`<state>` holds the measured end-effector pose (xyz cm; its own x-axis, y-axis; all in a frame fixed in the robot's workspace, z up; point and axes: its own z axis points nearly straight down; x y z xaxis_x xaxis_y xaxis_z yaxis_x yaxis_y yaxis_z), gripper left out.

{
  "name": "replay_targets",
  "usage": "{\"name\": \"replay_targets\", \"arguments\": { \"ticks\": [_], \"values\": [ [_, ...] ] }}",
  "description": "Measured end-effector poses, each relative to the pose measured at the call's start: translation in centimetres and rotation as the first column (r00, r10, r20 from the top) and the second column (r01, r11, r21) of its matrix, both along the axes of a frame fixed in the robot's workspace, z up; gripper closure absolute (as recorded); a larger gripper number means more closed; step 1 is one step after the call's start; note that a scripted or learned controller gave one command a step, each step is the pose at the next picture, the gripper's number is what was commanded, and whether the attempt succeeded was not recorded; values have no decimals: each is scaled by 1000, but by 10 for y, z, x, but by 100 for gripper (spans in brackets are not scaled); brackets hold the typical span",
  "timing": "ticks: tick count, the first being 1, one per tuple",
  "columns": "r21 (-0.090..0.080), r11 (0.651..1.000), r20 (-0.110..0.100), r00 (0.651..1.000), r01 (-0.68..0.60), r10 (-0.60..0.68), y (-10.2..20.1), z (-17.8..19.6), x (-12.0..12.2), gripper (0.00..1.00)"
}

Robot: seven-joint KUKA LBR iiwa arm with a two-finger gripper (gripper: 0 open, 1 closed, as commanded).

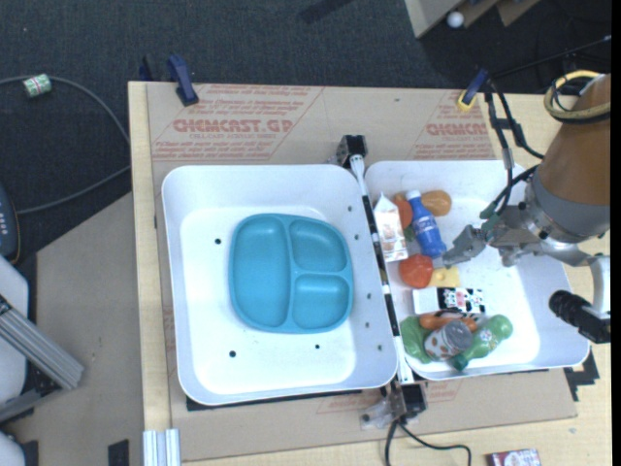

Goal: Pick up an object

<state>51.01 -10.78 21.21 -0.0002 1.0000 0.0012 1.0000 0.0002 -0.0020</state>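
The right bin [543, 348] holds a heap of small things. A blue bottle [425, 228] lies next to an orange piece [438, 203] and a white carton [390, 229]. Below them sit a red-orange round thing [417, 271], a small yellow block [446, 277], a black-and-white pack [463, 300] and a green toy with a grey can [456, 338]. My gripper [473, 243] hangs low over the bin's middle, just right of the blue bottle, and nothing shows in its grasp.
The left bin [194, 289] bears a blue divided plate [289, 272]. A black divider with clamps [374, 241] runs between the bins. The grey and orange arm [577, 178] covers the right bin's far right side. Cables trail at the back right.
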Motion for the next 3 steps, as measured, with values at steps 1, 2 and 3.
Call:
{"name": "replay_targets", "arguments": {
  "ticks": [1,2,3],
  "values": [
    [-1,1000,3,1000,0,0,11,-64,68,0],
    [-6,1000,8,1000,3,-3,9,-90,66,0],
    [-8,1000,11,1000,5,-4,8,-107,68,0]
  ]
}}
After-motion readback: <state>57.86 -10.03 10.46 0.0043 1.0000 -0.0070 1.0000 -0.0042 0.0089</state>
